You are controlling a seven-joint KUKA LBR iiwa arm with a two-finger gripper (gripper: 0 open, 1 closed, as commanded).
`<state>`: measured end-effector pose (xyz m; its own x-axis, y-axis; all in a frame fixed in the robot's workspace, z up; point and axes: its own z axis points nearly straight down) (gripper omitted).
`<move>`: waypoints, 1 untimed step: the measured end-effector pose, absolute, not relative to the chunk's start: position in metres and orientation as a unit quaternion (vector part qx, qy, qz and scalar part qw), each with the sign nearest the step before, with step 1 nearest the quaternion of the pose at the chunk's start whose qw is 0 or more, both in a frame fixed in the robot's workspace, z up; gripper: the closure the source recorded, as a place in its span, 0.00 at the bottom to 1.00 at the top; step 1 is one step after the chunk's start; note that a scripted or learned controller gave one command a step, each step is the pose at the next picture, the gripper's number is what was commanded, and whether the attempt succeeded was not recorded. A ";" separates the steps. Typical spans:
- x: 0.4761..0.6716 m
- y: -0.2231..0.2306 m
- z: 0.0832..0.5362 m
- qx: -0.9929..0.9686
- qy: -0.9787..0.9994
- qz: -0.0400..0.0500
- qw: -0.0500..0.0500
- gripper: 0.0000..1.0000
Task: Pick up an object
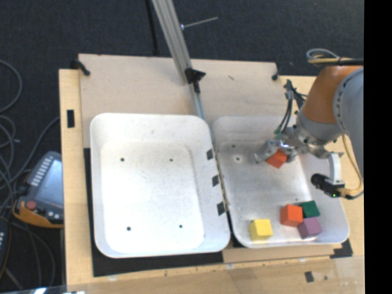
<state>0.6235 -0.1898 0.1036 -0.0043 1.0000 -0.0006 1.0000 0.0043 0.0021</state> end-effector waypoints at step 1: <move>0.623 -0.192 0.117 0.705 0.709 0.000 0.003 1.00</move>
<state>0.6230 -0.1923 0.1173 -0.0055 1.0000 -0.0038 1.0000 0.0055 0.0040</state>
